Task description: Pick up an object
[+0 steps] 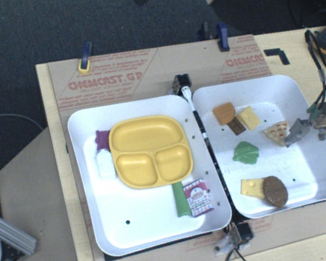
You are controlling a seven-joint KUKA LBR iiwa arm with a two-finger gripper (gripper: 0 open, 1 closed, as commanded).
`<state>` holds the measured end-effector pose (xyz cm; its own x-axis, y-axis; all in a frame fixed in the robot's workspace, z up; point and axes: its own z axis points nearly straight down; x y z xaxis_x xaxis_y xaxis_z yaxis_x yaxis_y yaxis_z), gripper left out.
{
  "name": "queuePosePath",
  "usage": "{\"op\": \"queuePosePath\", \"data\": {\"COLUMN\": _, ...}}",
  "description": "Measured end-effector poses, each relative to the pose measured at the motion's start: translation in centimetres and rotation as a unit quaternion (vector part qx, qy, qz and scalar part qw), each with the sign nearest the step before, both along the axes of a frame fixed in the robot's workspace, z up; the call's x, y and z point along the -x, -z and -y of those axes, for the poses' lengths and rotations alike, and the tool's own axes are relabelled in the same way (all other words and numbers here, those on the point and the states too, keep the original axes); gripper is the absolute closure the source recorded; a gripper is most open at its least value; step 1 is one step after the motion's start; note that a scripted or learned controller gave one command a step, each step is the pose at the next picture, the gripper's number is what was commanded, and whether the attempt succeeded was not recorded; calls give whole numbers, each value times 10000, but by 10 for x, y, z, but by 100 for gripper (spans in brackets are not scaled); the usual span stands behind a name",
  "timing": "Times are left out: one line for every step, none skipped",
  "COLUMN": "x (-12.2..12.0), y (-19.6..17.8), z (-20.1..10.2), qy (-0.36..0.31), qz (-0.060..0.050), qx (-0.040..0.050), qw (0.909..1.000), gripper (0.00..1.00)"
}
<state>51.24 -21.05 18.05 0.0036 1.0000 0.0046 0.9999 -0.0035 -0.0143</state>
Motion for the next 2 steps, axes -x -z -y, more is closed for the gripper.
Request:
{"op": "queuePosePath", "data": {"x": -3, "y": -7, "z": 0, "qy": -19, "qz": 67, "qx": 21, "qw": 10000, "gripper": 0}}
{"op": "queuePosePath", "data": {"x": 7, "y": 51, "z": -2, "qy": -15, "qz": 31, "qx": 3, "qw": 10000, "gripper": 0}}
